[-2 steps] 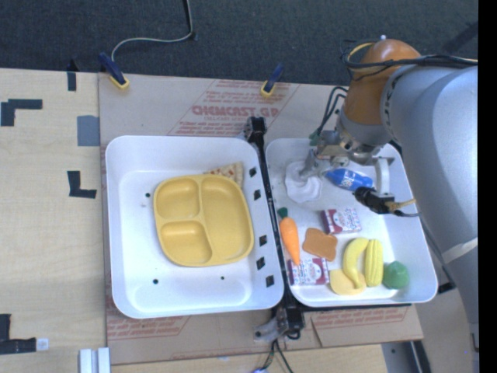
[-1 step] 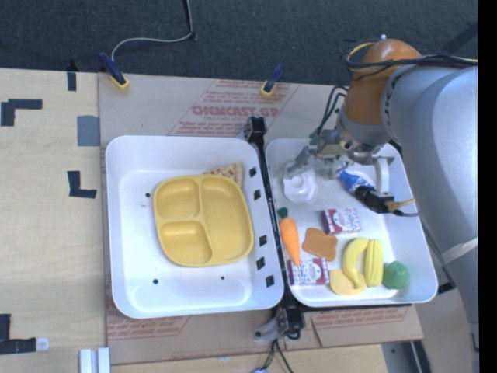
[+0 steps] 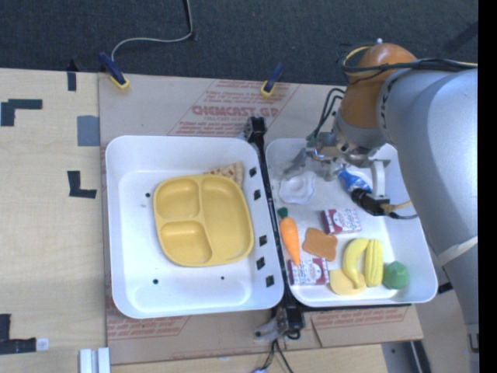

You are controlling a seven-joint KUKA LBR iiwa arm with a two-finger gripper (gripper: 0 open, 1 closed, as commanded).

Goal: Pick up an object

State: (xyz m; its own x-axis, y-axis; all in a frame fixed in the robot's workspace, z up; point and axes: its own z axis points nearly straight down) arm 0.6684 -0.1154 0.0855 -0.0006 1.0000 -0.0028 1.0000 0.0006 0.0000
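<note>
The end effector (image 3: pixel 304 162) hangs low over the far end of the right bin (image 3: pixel 423 270); whether it is apart or together I cannot tell. Just beneath it lies a clear plastic cup (image 3: pixel 297 187), with a blue tube (image 3: pixel 353 182) close to its right and the toy carrot (image 3: pixel 290 239) and banana (image 3: pixel 356 264) nearer the camera. The risk, I judge, is that the thin, slippery cup squirts away or the closure lands against the bin wall.

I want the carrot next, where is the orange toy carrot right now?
The orange toy carrot lies in the right white bin near its left wall, beside the orange slice-shaped piece.
</note>
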